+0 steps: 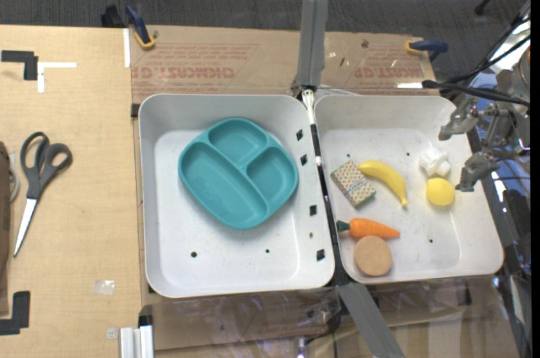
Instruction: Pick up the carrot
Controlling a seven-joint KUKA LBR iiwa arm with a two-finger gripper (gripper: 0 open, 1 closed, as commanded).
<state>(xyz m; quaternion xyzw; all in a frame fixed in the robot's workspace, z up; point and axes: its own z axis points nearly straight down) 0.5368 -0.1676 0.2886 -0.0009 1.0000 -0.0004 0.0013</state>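
Observation:
The carrot [372, 228], orange with a green top pointing left, lies in the right bin [413, 122] near its front left corner. It touches a round tan disc [373, 256] just in front of it. My gripper [462, 147] hangs at the right bin's right side, well to the right of and behind the carrot. Its two grey fingers [454, 122] are spread apart and open, with nothing between them.
Also in the right bin are a banana [385, 179], a speckled tan block [353, 183], a yellow lemon [440, 192] and a small white piece [434, 159], both close to my fingers. The left bin [169, 263] holds a teal divided plate [239, 172]. Scissors [35, 176] lie far left.

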